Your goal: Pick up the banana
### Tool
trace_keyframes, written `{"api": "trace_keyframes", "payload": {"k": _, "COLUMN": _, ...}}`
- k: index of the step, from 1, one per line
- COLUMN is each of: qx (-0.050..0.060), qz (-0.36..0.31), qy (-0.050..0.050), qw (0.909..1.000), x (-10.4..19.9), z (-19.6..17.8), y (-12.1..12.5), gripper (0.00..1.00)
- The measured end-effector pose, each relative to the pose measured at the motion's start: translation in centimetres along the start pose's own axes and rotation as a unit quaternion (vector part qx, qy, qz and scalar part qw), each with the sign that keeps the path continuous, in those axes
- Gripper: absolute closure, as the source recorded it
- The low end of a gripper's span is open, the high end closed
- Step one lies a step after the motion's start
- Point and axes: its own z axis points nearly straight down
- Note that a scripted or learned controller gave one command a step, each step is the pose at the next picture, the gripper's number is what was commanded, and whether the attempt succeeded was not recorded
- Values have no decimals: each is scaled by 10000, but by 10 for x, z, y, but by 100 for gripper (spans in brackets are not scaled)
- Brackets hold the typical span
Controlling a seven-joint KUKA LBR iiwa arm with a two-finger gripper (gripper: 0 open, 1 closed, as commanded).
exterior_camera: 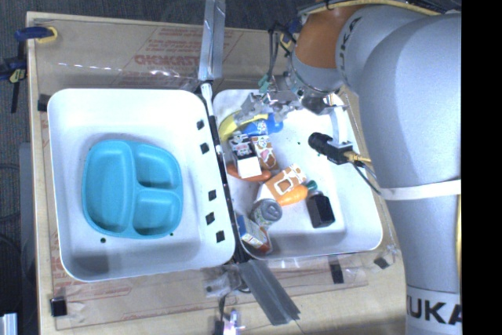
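Note:
The banana [234,125] is yellow and curved. It lies at the back left of the right bin [357,204], against the divider wall, partly under a small blue item [271,123] and printed packets. My gripper [261,103] is low at the back of that bin, just above and to the right of the banana's far end. Nothing is visibly held in it.
Clutter fills the right bin's left half: a dark printed box [249,155], an orange packet [283,186], a metal can [267,212] and a black block [320,210]. The left bin [67,114] holds a blue sectioned plate [133,188]. The arm covers the right side.

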Motion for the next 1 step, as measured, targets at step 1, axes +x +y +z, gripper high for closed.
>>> {"api": "trace_keyframes", "payload": {"k": 1, "qx": -106, "qz": -774, "qy": -96, "qw": 9969, "x": 25, "z": 41, "y": 7, "gripper": 0}}
